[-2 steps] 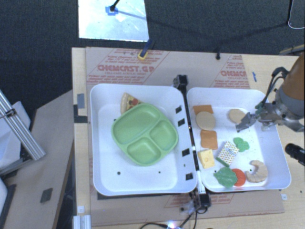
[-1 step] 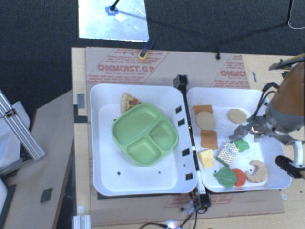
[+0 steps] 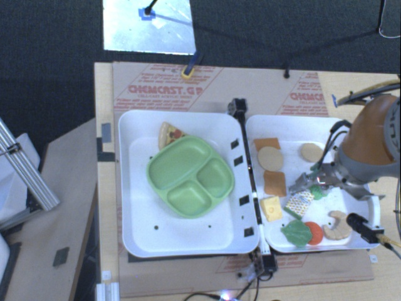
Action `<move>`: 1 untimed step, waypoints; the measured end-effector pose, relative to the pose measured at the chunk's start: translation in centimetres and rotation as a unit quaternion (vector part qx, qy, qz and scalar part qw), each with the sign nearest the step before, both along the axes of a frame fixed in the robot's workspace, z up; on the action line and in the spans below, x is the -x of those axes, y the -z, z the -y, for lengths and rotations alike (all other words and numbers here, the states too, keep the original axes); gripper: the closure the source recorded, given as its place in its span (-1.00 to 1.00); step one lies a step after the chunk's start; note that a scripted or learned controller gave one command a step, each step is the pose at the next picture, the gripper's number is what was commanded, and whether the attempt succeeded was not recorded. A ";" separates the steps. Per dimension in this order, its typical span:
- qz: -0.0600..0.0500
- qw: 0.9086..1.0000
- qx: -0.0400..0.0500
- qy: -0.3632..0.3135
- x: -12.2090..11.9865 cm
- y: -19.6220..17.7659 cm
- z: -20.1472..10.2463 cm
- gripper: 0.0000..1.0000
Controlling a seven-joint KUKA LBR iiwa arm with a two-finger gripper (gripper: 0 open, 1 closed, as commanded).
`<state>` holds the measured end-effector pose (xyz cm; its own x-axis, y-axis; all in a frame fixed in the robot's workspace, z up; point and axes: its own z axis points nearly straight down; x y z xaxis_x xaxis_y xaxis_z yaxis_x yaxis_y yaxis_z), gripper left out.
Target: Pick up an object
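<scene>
Target candidate: the waffle, a small checkered square lying in the right bin, just beside the claw. Judged light, stiff, thin and flat; textured face should resist slip. Best hold is probably across 2 opposite edges, since it lies low against the bin floor and offers little height.

Claw state: low over the bin's middle, tips near the waffle and a green scrap; I cannot tell how wide it stands, nor whether it has anything in hold.

Neighbours in the same bin, all toy food and likely light: yellow cheese just left of the waffle, toast above that, a round cookie, a pale biscuit near the back wall. Toward the front: lettuce touching a tomato, and a curved shrimp. Crowding risks a double pick.

Left bin: green tray with 3 compartments, overlapping a pizza slice. Both bins sit side by side on the surface.
</scene>
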<state>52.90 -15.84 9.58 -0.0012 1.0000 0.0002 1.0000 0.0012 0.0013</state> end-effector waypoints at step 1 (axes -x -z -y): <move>0.004 1.000 0.001 0.000 -0.3 0.7 0.1 -1.00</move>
<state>53.22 -15.94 8.91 -0.0006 1.0000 -0.0027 1.0000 0.0006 0.0085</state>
